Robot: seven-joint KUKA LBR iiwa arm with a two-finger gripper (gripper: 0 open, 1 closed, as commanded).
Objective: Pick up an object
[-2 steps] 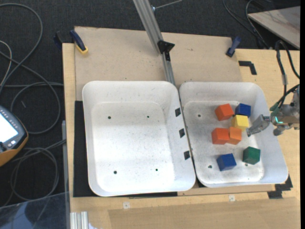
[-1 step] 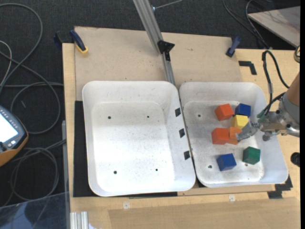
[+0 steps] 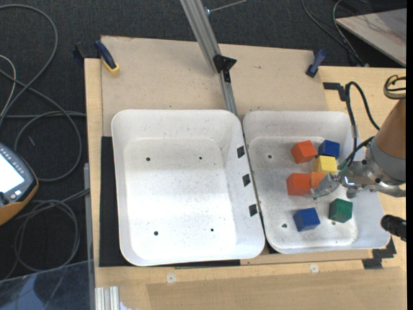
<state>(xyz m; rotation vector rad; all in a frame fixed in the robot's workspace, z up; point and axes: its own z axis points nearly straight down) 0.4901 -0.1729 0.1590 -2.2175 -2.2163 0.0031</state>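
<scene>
Two shallow, glossy white plastic bins with rounded corners sit side by side on a pale wooden bench [image 3: 161, 70]; the right bin [image 3: 271, 228] holds small hard-edged cubes: two orange, one yellow [image 3: 326, 163], two blue and one green [image 3: 340, 210]. The arm's metal pincer [image 3: 337, 178] (reaching in from the right) hangs low among them, just beside the yellow cube and the lower orange cube [image 3: 298, 184]. Its fingers blur together, so I cannot tell how far apart they are or whether they grip anything.

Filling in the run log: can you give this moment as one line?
gripper low in right bin | among blocks, beside yellow block | grasp unconfirmed | left bin untouched
</scene>
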